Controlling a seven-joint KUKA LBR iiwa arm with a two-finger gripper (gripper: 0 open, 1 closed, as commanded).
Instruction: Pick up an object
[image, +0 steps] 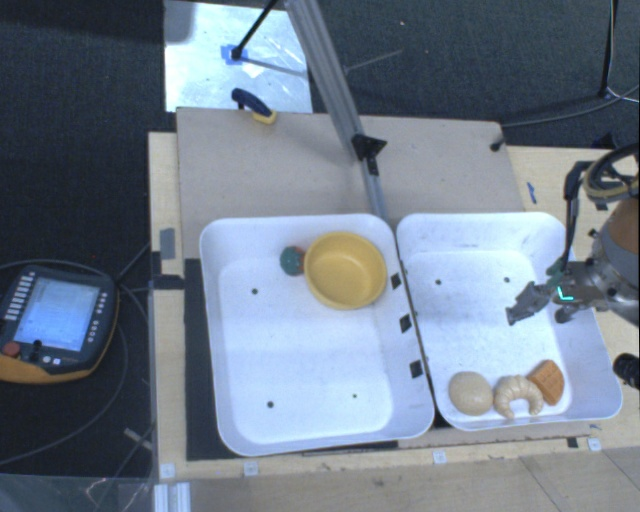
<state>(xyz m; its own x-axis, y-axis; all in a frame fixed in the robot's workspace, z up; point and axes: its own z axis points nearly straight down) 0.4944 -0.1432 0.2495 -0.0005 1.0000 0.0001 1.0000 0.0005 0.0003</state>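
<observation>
On the far left, off the bench, a control pad (55, 322) with a lit screen lies on the dark floor. Next comes the left bin (300, 420). Near its top sit a yellow bowl (346, 270) and a small green ball (291, 261), touching side by side. The right bin (470, 240) holds three toy foods in a row along its bottom edge: a pale round bun (470, 393), a croissant (519, 395) and an orange waffle piece (546, 379). They are close together, so grabbing just one could be tricky. The gripper (535, 302) hangs over the right side of that bin, above the foods and apart from them. It holds nothing. I cannot tell how its fingers are set.
</observation>
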